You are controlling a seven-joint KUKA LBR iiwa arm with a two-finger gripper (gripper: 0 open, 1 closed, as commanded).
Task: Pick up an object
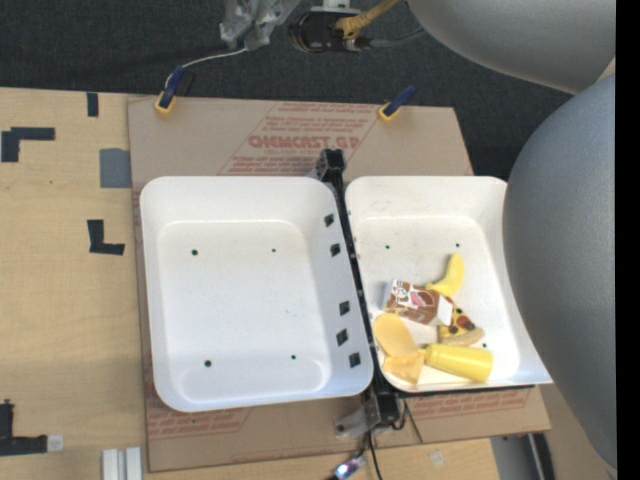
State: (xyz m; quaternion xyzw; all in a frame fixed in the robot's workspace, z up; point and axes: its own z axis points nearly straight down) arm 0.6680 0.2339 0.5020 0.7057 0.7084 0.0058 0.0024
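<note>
Several small toy foods lie in the front corner of the right bin [480, 198]: a yellow banana [452, 273], a brown and white packet [415, 301], a yellow cylinder [458, 361], a round yellow piece [394, 334] and a pale wedge [404, 369]. A small red and yellow piece [462, 321] sits between the banana and the cylinder. My gripper [252, 13] hangs at the top of the view, beyond the back edge of the bench and far from both bins. Nothing shows in it. The grey arm [560, 168] curves down the right side.
The left bin [160, 268] stands beside the right one, joined by a black divider [342, 268]. Both rest on a cardboard sheet [290, 138] held by two clamps [168, 93] at its back corners. Cables [350, 23] hang near the gripper.
</note>
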